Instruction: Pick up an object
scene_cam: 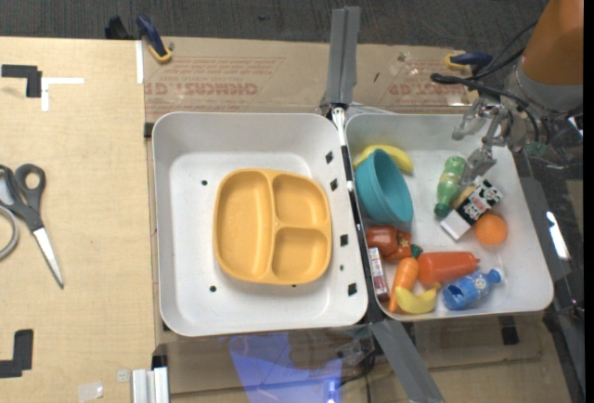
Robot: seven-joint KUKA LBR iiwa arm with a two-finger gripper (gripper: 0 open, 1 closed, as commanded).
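My gripper (483,139) hangs over the back right of the right bin (534,243), open, with nothing between its fingers. Just below and left of it lies a green bottle (450,182), beside a black-and-white box (479,203) and an orange ball (491,230). A teal bowl (382,188) lies on its side at the bin's left, with a yellow banana (392,155) behind it. Toward the front sit a red-orange toy (447,265), a blue bottle (470,290), a carrot (404,275) and a red item (389,243).
The left bin (176,234) holds a yellow divided plate (274,227). Scissors (32,215) lie on the wooden bench at far left. A grey divider bar (342,67) runs back between the bins. Clamps (153,39) grip the cardboard behind.
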